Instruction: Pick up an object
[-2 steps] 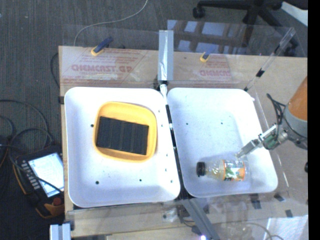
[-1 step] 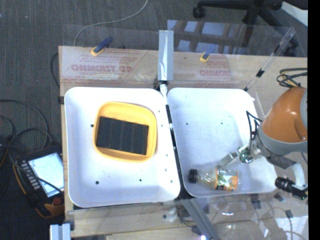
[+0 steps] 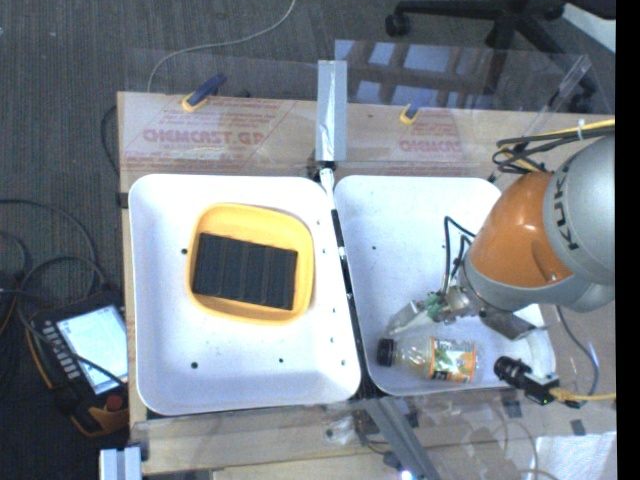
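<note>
The gripper [image 3: 437, 306] hangs low in the right bin [image 3: 400, 218], just above the bottle [image 3: 432, 356] lying on its side by the near wall. It looks light, slick and easily crushed, so the labelled middle seems the surest hold. The left bin [image 3: 160, 368] holds a yellow tray [image 3: 250, 266].

Two bins sit side by side on the surface [image 3: 140, 138]. A tray [image 3: 250, 264] lies in the left bin [image 3: 160, 368]. A bottle [image 3: 430, 356] lies in the right bin [image 3: 400, 218], near its front edge, under the arm [image 3: 540, 238].
</note>
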Tool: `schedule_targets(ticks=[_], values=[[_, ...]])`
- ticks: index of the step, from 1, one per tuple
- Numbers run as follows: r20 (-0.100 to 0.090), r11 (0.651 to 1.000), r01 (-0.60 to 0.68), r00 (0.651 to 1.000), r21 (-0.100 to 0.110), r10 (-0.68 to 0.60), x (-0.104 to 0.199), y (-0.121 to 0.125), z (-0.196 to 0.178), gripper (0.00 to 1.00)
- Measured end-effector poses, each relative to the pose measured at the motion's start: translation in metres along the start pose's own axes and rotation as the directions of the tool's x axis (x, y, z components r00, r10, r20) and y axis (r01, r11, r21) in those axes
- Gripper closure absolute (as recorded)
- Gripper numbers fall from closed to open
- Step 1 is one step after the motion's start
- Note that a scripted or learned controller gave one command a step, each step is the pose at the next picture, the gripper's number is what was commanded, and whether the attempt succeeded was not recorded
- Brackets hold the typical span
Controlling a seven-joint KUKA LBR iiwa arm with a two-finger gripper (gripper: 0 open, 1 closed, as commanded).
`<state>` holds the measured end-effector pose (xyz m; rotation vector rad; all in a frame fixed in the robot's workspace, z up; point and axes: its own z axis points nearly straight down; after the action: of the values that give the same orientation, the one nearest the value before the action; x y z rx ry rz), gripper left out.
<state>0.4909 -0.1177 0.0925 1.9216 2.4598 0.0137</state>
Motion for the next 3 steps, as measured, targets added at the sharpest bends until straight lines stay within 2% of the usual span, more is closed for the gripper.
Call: schedule_targets(ticks=[1,2,3], values=[[-0.005,0.975,-0.222,0.975,0.024,0.223,-0.047,-0.018,-0.035,0.0],[0.0,0.996,-0.089,0.996,0.012,0.089,-0.021,-0.01,0.001,0.0],[-0.009,0.97,0.243,0.97,0.013,-0.243,-0.043,-0.016,-0.017,0.0]])
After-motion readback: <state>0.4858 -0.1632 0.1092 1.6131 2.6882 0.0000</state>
